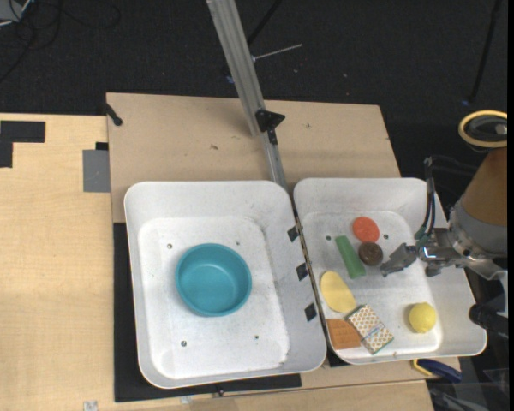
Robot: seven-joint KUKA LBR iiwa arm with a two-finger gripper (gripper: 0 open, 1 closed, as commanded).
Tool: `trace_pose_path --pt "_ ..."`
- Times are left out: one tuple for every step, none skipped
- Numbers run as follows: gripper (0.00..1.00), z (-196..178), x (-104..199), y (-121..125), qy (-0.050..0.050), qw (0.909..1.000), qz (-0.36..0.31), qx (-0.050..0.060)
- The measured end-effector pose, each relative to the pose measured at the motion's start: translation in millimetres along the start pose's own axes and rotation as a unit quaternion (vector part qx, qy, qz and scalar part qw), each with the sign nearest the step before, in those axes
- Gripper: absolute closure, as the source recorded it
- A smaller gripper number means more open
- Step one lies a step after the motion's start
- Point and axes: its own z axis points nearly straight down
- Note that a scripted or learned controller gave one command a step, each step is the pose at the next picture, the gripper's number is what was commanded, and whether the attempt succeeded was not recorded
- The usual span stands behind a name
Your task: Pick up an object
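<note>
Overhead, the fixed camera looks down at a slant on two white bins set side by side on the wooden surface (51,255). The left bin (154,208) holds a blue bowl (212,279). The right bin (325,197) carries the clutter: an orange ball (365,228), a green block (349,256) lying with its long axis running roughly from the far side toward the near side, a dark brown ball (370,253), a yellow banana-like piece (337,291), a patterned box (369,328), an orange-brown flat piece (343,335) beside it and a yellow ball (422,318). The arm reaches in from the right, its gripper (403,259) low over the right bin; whether the jaws stand wide or narrow cannot be told, and nothing is seen between them. The dark brown ball lies just to the left of the jaws' tip, nearest of all the objects, with the green block just beyond it, so a short leftward reach looks the likeliest way to a pick.
</note>
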Motion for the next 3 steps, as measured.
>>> trace_pose_path --pt "0.00 63.0 0.5 -2.3 0.000 1.0000 0.000 0.000" --pt "1.00 50.2 -0.8 -1.1 -0.001 1.0000 0.001 -0.002" --pt "1.00 -7.8 -0.1 -8.7 -0.001 1.0000 0.001 -0.005"
